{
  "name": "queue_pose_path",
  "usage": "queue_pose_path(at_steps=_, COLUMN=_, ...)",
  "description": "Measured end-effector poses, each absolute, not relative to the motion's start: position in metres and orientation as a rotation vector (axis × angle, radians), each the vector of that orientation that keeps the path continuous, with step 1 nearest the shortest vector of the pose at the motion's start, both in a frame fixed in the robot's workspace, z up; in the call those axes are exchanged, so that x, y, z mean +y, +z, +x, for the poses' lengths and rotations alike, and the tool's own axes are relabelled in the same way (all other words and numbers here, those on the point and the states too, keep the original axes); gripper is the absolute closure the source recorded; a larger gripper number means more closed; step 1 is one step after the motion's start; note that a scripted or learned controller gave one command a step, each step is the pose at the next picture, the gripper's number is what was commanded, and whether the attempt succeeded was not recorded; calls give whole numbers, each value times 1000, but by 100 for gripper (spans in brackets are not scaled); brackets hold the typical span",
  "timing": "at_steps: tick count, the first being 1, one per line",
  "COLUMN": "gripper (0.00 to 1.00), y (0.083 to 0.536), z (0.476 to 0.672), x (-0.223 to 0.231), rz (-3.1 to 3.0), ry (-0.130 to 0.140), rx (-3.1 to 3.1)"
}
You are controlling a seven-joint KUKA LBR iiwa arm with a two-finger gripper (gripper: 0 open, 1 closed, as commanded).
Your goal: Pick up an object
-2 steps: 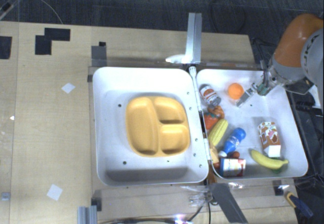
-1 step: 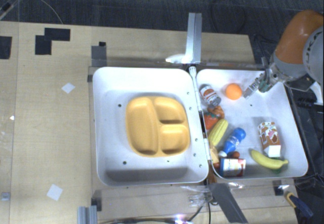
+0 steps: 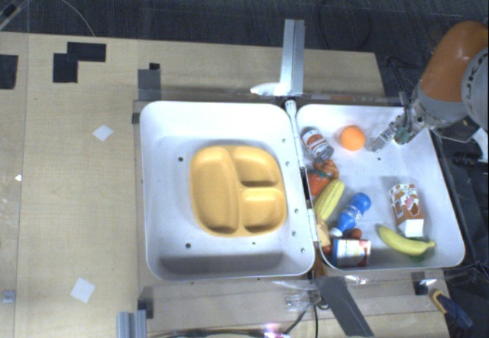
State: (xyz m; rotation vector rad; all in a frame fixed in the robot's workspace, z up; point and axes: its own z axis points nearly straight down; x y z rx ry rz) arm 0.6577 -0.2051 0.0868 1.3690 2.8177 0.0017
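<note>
The right bin holds an orange ball, a small can, a corn cob, a blue bottle, a carton, a banana and a red-labelled can. My gripper hangs over the bin's far right part, just right of the orange ball and apart from it. Nothing shows between its fingers.
The left bin holds a yellow divided tray. A metal post stands behind the divider between the bins. The arm's orange band is at the far right, above the bin's corner.
</note>
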Motion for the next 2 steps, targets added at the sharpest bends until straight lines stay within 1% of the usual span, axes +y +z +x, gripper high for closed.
queue_pose_path(at_steps=1, gripper=0, y=86, z=657, x=-204, rz=1370, ry=2, rx=2822)
queue_pose_path(at_steps=2, gripper=0, y=147, z=644, x=-182, rz=1572, ry=4, rx=2712)
